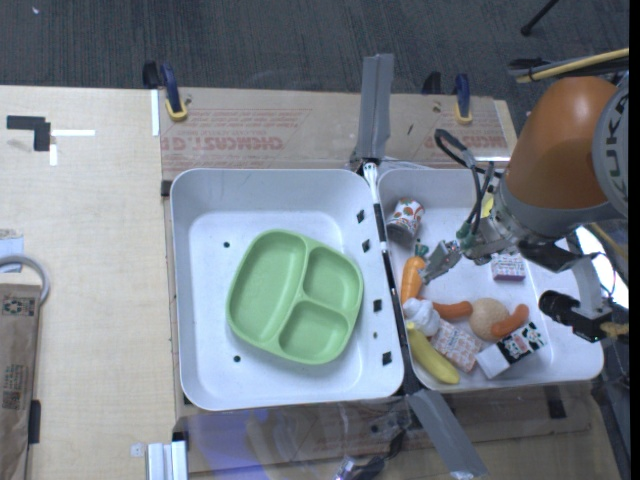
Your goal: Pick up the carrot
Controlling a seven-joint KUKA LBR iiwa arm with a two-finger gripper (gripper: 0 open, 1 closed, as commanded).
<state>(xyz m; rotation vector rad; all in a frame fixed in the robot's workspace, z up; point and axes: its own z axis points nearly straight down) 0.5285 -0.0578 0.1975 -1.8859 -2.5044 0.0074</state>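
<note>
The carrot [411, 277] lies in the right bin [560, 368], close to that bin's left wall, with its long axis running roughly up and down the view and its top end leaning slightly toward the right. The gripper [440, 259] hangs just beside the carrot's upper end; its dark tips are small and blurred here, and whether they are spread or pressed together cannot be told, nor whether they touch the carrot.

Around the carrot the right bin is crowded. A small patterned cup [404, 220] sits above it near the wall. Below it lie a small white bottle [421, 316], a banana [433, 358], a pinkish packet [457, 345], a sausage [453, 309], a tan bread roll [489, 315], a second sausage [512, 320] and a black-and-white carton [521, 345]. A small white box with pink print [508, 268] rests near the wrist. The arm [565, 158] covers the bin's upper right part.

The left bin [200, 268] holds a green divided plate [295, 296] with three compartments, lying flat near the middle.
</note>
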